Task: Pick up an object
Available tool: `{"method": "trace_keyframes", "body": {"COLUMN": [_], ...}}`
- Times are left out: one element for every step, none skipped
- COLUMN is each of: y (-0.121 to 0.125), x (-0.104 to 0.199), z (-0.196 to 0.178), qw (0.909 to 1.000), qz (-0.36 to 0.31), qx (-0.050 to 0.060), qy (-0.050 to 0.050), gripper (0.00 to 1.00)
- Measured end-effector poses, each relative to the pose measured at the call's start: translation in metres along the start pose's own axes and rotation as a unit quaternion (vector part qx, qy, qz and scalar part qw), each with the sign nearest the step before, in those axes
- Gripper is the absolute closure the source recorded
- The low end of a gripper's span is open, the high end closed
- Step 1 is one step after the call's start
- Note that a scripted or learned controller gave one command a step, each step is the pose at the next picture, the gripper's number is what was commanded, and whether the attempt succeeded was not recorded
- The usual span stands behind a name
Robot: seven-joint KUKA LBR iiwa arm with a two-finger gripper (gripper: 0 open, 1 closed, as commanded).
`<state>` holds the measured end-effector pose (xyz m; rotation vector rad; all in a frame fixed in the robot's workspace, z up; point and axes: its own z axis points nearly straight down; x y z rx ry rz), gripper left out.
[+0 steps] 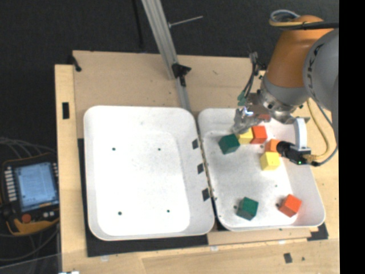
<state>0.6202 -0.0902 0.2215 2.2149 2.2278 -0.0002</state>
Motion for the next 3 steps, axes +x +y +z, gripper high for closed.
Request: {"method": "trace_keyframes", "body": {"y": [0.004,-0.004,-0.012], "x": [0.051,0.114,0.173], "z": [0.005,-0.002,-0.014], "qw": [1.0000,1.0000,1.0000], "qz": [0.000,-0.002,-0.002], "qx": [0.000,0.001,-0.001], "qy": [0.000,0.002,0.001], "gripper": [1.00,1.00,1.00]}}
